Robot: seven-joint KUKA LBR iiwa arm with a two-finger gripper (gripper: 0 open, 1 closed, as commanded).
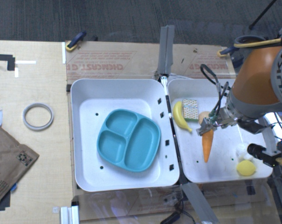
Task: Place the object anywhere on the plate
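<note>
Standing: task hardly begun.
Plate (128, 140): blue, bare, left bin, well left of the fingers.
Carrot (207, 146): top touching the fingers, tip hanging below, right bin.
Fingers (209, 126): seemingly pinched on the carrot's top.
Left: lift, carry, release.

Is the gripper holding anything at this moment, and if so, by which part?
The gripper appears shut on the carrot, pinching its wide top end; the pointed tip hangs down over the right bin.

Tape ring (38, 116), blue clamp (76, 40), lemon (246, 168)
</note>
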